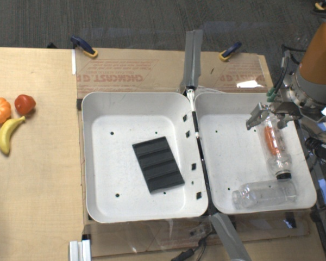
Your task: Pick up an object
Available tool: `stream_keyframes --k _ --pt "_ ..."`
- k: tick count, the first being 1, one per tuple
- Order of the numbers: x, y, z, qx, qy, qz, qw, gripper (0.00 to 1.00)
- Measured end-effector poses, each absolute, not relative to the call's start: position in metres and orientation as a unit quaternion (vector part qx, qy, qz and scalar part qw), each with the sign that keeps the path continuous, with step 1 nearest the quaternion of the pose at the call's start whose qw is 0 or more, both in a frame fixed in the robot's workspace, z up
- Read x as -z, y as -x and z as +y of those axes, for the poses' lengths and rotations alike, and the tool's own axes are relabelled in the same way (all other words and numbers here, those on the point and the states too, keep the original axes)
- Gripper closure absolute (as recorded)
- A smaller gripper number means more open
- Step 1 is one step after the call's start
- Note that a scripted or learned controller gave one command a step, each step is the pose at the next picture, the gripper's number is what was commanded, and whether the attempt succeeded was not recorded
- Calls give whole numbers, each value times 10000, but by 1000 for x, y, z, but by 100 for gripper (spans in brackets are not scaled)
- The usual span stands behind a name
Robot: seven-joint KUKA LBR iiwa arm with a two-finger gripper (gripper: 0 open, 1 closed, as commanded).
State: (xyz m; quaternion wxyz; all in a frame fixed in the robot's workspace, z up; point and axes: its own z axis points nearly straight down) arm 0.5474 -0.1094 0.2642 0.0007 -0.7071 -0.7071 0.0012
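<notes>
Black ribbed slab (158,165) lies flat, angled, mid left bin. Right bin: clear bottle with orange contents (275,146) near right wall; empty clear bottle (263,194) on its side along front wall.

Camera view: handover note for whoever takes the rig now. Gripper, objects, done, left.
Gripper: over the right bin, at its far right side, fingers spread open just above the top end of the orange-filled bottle; nothing between them.
Objects: that bottle lies lengthwise along the right bin's right side, black cap toward the near edge. A clear bottle lies across the near right corner. A black ribbed block lies flat in the left bin.
Done: nothing lifted.
Left: close on an object, likely the orange-filled bottle, and raise it.
</notes>
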Motion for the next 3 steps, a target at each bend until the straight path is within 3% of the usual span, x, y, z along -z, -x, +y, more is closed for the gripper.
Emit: stream_keyframes --k 1,2,3 --pt "-195 -558 -186 -15 6970 -7170 12 0" --pt "-91 -588 -212 42 7193 -6946 37 0" --pt "-101 -589 -212 44 7198 -6941 39 100"
